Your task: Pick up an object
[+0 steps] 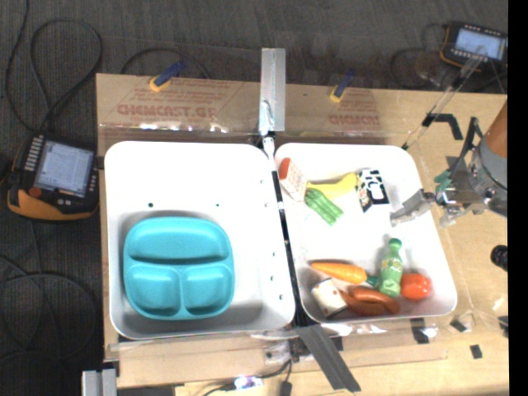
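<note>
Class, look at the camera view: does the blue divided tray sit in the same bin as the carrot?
No. The blue divided tray lies in the left bin, the carrot in the right bin.

A blue divided tray sits in the left bin. Left of that bin, off the tabletop, lies an orange-rimmed pendant. Two blue-yellow clamps sit behind the bin on the tabletop's far edge.
</note>
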